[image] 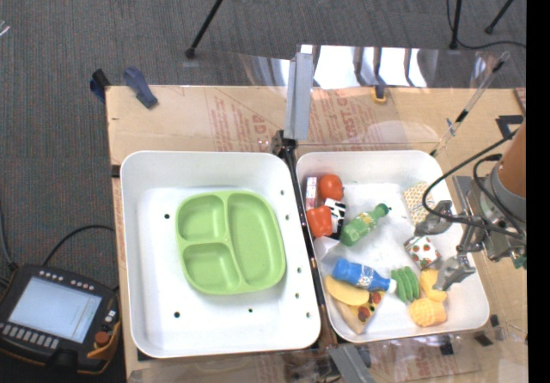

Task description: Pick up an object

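— What does my arm look like on your feed?

— I see the orange band (526,168) at the right edge, a rounded copper-toned curve. Below it sits the grey metal wrist block (491,227), boxy and dull.

— Cables?

— Thin black cables (464,173) loop out from the wrist and arc leftward; another dark loop (434,220) hangs near the front.

— And my two-finger grey metal gripper (438,254)?

— Silvery-grey, angular, with slim metal fingers (453,273). Markings and screws are too small for me to tell.
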Robot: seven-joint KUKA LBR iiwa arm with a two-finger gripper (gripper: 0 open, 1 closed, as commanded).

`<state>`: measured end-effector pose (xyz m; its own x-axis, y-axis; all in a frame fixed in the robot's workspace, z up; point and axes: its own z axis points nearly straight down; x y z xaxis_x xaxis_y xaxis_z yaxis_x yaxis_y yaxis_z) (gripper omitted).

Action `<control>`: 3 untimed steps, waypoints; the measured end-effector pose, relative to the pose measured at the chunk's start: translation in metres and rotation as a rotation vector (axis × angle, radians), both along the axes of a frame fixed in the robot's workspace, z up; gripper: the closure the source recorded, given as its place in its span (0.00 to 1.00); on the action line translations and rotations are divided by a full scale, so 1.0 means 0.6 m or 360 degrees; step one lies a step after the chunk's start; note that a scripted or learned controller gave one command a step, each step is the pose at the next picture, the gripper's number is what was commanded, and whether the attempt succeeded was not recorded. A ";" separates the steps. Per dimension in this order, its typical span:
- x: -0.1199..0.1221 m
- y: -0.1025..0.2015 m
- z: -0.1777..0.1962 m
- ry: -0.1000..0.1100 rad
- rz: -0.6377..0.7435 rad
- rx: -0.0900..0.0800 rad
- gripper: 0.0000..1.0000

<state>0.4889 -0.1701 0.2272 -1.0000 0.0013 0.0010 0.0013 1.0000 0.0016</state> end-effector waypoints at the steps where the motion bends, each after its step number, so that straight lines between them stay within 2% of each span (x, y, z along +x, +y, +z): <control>1: -0.025 0.065 -0.184 0.0015 -0.0116 0.0004 0.00; 2: -0.022 0.123 -0.235 0.0002 -0.0201 -0.0001 0.00; 3: -0.022 0.138 -0.233 0.0001 -0.0442 -0.0005 0.00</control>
<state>0.4757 -0.0875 0.0872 -0.9613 0.2756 0.0011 0.2755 0.9613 -0.0018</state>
